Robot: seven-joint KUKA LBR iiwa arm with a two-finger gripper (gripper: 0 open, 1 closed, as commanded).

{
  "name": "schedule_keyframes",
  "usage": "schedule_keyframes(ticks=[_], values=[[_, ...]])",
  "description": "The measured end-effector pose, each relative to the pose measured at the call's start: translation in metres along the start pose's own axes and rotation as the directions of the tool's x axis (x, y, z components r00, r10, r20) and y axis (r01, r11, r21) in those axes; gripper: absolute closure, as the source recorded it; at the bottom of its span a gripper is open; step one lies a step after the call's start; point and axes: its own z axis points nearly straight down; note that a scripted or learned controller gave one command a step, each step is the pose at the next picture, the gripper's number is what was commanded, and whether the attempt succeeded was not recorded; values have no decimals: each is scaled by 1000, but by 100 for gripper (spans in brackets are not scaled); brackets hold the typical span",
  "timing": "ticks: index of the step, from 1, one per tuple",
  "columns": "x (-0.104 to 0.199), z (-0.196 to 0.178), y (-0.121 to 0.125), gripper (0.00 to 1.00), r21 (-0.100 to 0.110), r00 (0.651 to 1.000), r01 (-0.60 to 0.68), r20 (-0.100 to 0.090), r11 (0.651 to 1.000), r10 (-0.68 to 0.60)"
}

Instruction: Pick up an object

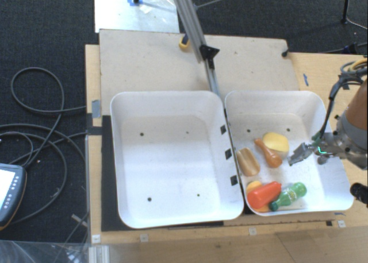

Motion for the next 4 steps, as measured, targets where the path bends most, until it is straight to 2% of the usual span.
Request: schedule_keyframes(ticks=[1, 3, 4], values=[[0, -2, 1, 0, -5, 1000, -1, 1, 1000, 1], [9, 107, -6, 0, 1, 1000, -4, -1, 1000, 4], [8, 93, -4, 100, -6, 1000, -5, 2, 1000, 5]])
